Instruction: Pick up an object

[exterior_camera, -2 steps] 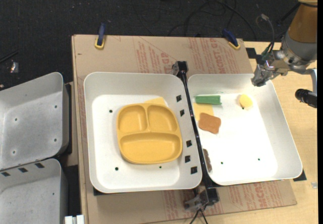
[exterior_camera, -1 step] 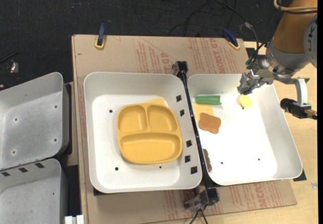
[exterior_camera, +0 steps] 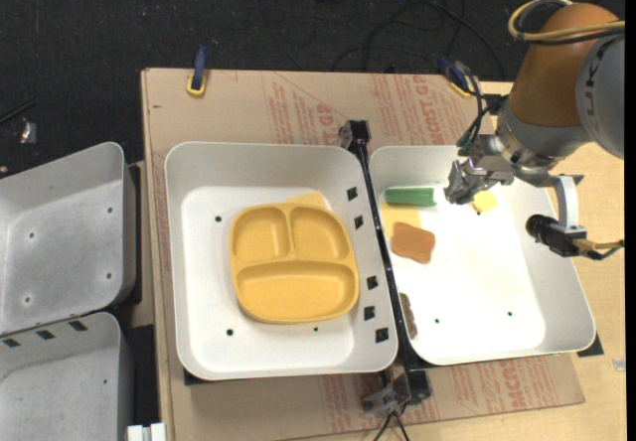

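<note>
You're looking at two bins of smooth white plastic with a slight sheen, the left bin [exterior_camera: 189,260] and the right bin [exterior_camera: 517,300]. The tray [exterior_camera: 294,265] is matt yellow plastic, moulded smooth. The green block [exterior_camera: 409,196] looks smooth and plastic-like; the brown piece [exterior_camera: 412,242] has a duller, rougher face. Under the bins lies a board [exterior_camera: 258,96] of matt brown cardboard with red print. The arm's orange band [exterior_camera: 556,62] shines glossy.

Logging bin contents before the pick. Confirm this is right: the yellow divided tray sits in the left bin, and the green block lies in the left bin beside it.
Not quite. The yellow divided tray does sit in the left bin, but the camera view shows the green block in the right bin, near its far left corner, above the brown piece.
</note>
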